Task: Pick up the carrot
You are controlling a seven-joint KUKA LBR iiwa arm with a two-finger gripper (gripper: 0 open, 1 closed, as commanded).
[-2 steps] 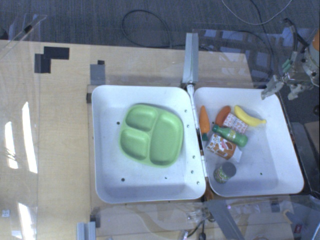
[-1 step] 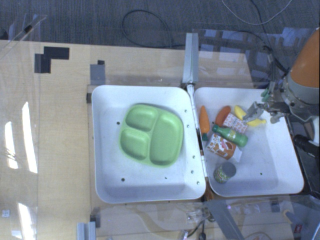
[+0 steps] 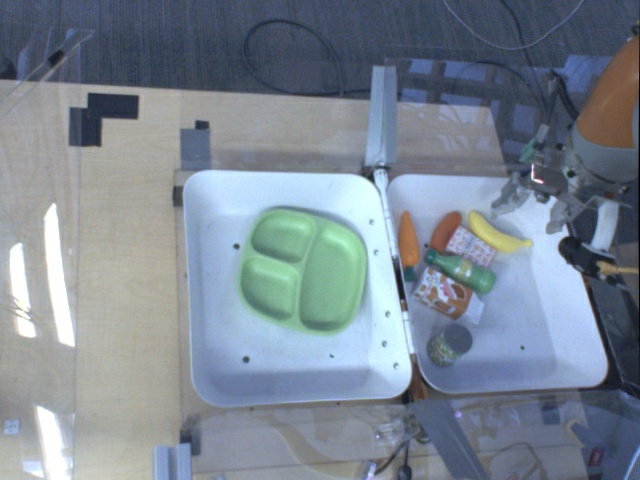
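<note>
The carrot (image 3: 408, 239) is seen lying by the left wall of the right bin (image 3: 560, 358), beside a green bottle (image 3: 460, 270). No writing on the packets can be read. The gripper (image 3: 530, 196) is held above the bin's far right corner, its fingers spread apart around nothing.

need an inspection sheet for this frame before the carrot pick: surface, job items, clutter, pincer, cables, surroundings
Surface: wooden bench bearing two white bins, left bin and right bin, side by side.
Job's things: carrot lies in the right bin along its left wall, untouched.
Clutter: banana, green bottle, printed packets, a small can and an orange-red item, all in the right bin; green divided plate in the left bin.
Grippers: pincer above the right bin's far right corner, away from the carrot; finger state unclear.
Cables: black cable and thin wire on the floor beyond the bench.
Surroundings: grey carpet.
</note>
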